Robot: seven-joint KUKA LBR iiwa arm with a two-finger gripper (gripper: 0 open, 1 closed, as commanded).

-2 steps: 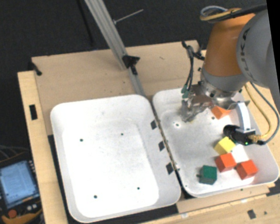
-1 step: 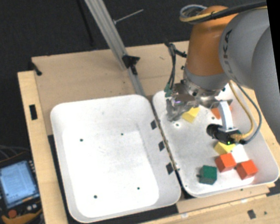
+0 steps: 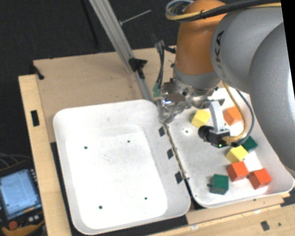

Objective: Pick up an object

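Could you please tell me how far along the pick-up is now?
Done: the claw hangs over the upper left corner of the right bin. In hand: nothing that I can see; the nearest yellow block lies apart from it. Left: the grasp and the lift; the green block lies on the bin floor.

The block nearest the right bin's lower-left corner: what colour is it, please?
The block is dark green, shown best in the camera view.

Dark lettering on grey arm [image 3: 218, 46], just beside orange band [image 3: 195, 36]: looks like a maker's mark, too blurred and cut off to read. Handheld screen [image 3: 17, 192] at left shows lit lines of text, illegible. Nothing else legible.
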